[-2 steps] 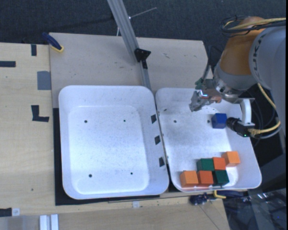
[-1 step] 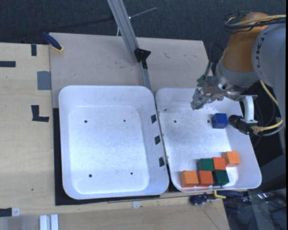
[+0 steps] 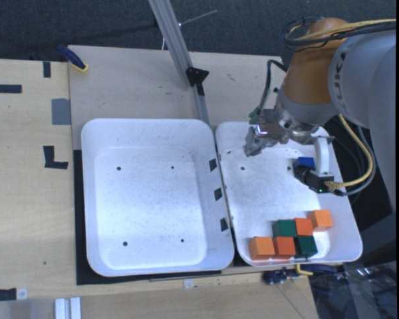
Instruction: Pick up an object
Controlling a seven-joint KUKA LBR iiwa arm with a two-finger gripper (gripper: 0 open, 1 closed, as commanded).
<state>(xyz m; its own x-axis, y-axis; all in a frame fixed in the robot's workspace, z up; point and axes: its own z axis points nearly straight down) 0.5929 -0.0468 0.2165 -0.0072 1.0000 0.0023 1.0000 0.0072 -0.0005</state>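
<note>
claw (image 3: 253, 145) hanging over the upper part of the right bin (image 3: 266, 185), fingers pointing down; cannot tell whether wide or narrow, nothing seen between them. just to the right of the claw, a small blue block (image 3: 305, 163) near the bin's right wall, partly hidden by dark cabling. well below the claw, clustered at the bin's lower right corner: orange blocks (image 3: 261, 246) and green blocks (image 3: 285, 228), touching one another, one further orange block (image 3: 320, 218) at the cluster's upper right. to the left of the claw, the left bin (image 3: 146, 191), side by side with the right one. above, a grey metal pole (image 3: 173, 35) slanting across the bench (image 3: 26, 198).
</note>
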